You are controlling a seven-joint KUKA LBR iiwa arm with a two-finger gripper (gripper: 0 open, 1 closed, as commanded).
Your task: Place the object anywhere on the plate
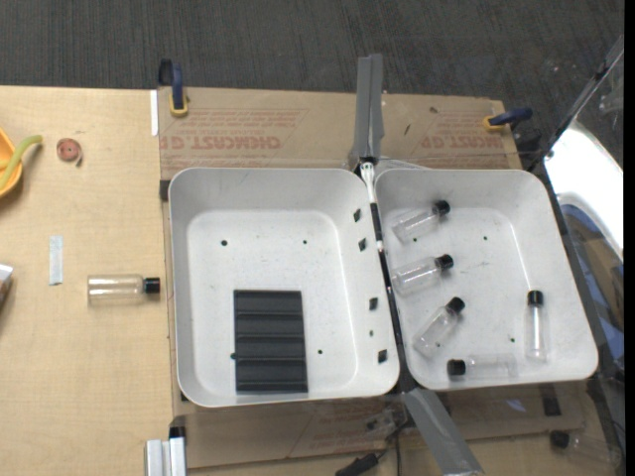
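Five clear vials (422, 219) lie in the right bin (556, 216). A dark ribbed plate (269, 342) sits by the left bin's (198, 206) front edge. The gripper's state cannot be told.

Five clear vials (438, 322) lie scattered in the right bin (552, 216), a dark ribbed plate (269, 342) in the left bin (189, 266).

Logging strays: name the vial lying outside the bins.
The vial on the bench left of the left bin, cap pointing right. The other five lie in the right bin.
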